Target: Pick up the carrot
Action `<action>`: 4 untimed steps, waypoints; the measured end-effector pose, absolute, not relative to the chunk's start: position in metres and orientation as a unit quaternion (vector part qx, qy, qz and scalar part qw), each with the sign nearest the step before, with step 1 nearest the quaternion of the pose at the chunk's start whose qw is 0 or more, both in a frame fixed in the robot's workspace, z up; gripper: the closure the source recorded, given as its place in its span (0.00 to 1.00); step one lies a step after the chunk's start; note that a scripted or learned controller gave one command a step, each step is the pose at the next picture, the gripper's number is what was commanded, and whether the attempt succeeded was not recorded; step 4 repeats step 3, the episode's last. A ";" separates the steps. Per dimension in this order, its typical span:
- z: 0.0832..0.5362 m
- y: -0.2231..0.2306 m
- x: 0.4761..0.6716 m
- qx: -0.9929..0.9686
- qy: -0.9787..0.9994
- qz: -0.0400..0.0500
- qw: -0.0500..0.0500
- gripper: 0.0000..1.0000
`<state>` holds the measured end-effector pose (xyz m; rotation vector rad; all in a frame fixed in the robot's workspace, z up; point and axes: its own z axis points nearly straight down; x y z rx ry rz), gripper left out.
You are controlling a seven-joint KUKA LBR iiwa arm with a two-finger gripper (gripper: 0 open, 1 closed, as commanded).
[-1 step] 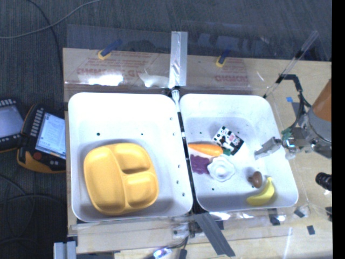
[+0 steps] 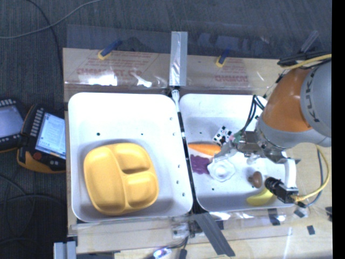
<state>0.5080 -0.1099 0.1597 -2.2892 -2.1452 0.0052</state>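
The two-finger gripper point(image 2: 233, 144) hangs low over the middle of the right white bin point(image 2: 237, 104), its metal fingers reaching toward the right end of the orange, tapered carrot point(image 2: 204, 149). Whether the fingers are spread or pressed together cannot be told from this slant, and nothing shows between them.

The carrot lies flat, pointing left to right, with its left tip close to the bin's left wall, just beside the divider where the two bins meet. That leaves little room on its left side. A purple, lumpy soft item point(image 2: 200, 163) sits just below it, touching or nearly so. A small black-and-white dotted cube point(image 2: 220, 136) lies just above the carrot's right end. A clear, glassy round piece point(image 2: 220, 171) rests below the gripper, and a small brown rounded object point(image 2: 255, 178) and a yellow banana point(image 2: 260, 198) lie nearer the bin's lower right corner.

The upper part of the right bin is bare floor. The grey arm with its orange band point(image 2: 288, 104) crosses the bin's right rim. The left white bin point(image 2: 108, 112) holds a yellow divided plastic tray point(image 2: 121, 176).
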 end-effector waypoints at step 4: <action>0.182 -0.022 0.636 -0.673 -0.740 0.003 0.001 1.00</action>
